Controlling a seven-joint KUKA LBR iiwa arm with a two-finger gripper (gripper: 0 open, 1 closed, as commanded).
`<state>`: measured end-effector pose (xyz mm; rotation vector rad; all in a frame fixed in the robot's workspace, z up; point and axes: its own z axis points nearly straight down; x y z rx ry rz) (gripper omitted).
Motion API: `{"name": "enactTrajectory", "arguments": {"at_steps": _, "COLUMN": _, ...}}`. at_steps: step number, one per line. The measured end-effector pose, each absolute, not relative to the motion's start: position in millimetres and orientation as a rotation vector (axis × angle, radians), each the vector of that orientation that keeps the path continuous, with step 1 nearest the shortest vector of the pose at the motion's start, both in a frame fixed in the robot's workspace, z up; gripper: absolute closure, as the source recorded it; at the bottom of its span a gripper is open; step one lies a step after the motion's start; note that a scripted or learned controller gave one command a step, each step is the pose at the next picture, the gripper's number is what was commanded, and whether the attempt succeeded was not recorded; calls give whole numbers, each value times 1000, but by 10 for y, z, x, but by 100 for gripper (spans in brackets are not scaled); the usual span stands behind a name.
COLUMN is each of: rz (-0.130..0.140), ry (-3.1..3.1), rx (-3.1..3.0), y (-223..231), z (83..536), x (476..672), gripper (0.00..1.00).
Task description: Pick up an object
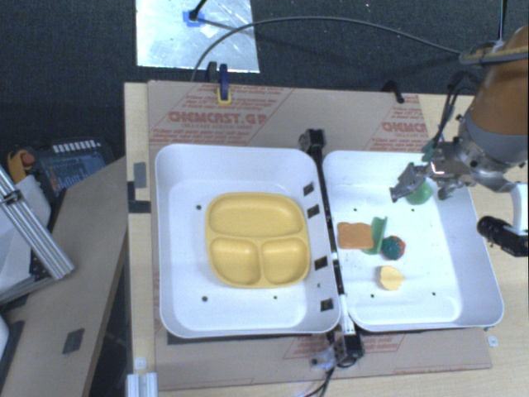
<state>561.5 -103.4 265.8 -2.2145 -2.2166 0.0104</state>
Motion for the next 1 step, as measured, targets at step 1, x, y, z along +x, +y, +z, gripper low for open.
{"name": "enactTrajectory", "arguments": {"at_steps": 1, "rz": -2, "ry": -2226, "rx": -2219, "y": -1031, "z": 2722, "x": 5635, "gripper": 0}}
